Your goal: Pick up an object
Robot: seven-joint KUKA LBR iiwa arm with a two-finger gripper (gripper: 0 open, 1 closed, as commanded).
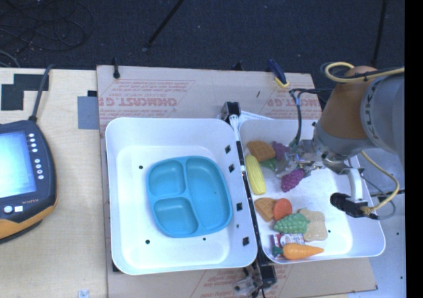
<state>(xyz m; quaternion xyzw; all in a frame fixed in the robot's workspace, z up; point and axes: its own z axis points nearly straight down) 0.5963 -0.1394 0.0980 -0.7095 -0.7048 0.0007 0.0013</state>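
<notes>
1. Camera view from above the bench shows you two white bins side by side: the left bin (125, 158) bears a blue divided plate (188, 195), and the right bin (363, 240) bears a heap of toy food.
2. You see the arm (360, 115) reaching in from the right, with the gripper (299, 163) low over the upper part of the right bin.
3. Just at the gripper lies a purple bunch of grapes (293, 179). It seems to touch the gripper, but I cannot tell if the pincer is wide, narrow, or closed on it, because the wrist hides this part.
4. Near the divider you find a yellow corn cob (255, 174), and above it a brown waffle-like piece (262, 150).
5. Lower in the same bin lie an orange-red piece (282, 208), a green piece (292, 224) and a carrot (303, 250), close together.
6. I judge that the step in hand is the grasp itself, most likely at the grapes.
7. The next move calls for a firm closing and then a straight lift. You should watch if the grapes rise together with the gripper, since they may slip out.
</notes>
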